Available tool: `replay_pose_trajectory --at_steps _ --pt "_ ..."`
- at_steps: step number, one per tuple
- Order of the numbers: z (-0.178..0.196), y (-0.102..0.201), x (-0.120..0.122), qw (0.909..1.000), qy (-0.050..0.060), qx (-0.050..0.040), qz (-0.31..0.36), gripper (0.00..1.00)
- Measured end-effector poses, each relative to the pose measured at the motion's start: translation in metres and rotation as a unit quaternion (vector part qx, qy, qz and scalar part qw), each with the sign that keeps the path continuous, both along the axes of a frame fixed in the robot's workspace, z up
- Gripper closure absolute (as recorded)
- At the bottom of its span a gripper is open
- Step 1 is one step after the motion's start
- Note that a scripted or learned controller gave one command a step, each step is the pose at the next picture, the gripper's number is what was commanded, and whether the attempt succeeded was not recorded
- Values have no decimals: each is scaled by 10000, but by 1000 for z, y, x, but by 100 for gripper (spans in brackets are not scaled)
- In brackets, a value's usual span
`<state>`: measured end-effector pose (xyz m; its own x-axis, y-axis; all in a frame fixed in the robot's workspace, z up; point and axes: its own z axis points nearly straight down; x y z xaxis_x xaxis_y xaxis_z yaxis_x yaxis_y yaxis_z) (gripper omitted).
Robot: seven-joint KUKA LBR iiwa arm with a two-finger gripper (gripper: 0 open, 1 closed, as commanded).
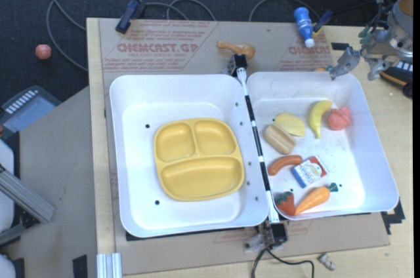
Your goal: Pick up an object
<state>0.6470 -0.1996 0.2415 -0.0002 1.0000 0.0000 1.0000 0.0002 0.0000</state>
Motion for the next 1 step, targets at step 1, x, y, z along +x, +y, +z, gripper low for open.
replay_pose_trajectory --at_steps 1 --pt "-157 4 -8 10000 -5 -2 3 0"
